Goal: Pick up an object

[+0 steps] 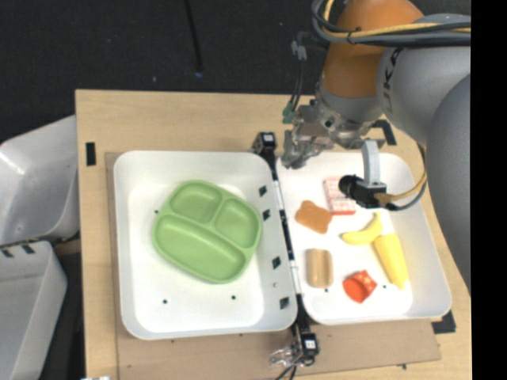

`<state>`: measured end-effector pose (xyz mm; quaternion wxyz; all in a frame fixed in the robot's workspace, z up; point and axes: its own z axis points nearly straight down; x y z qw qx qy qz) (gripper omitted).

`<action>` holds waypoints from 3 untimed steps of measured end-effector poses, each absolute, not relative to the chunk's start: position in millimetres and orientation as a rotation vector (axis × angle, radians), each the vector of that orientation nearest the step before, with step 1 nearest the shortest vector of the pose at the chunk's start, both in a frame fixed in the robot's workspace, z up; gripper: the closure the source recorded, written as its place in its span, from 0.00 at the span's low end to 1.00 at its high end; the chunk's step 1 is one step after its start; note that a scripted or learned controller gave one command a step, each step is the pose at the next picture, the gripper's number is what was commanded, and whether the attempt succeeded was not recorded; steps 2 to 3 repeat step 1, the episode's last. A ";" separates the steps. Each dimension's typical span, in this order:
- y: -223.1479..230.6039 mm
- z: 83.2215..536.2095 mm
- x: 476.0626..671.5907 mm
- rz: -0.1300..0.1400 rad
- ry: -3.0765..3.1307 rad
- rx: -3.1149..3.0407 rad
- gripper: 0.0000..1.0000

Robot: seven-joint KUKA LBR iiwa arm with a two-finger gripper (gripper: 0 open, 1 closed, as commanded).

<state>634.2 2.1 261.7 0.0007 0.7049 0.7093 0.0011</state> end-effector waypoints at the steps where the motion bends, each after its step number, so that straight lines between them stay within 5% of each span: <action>1: 59.1 247.4 638.4 0.000 2.230 2.215 1.00; 3: 59.1 247.4 638.4 0.000 2.230 2.215 1.00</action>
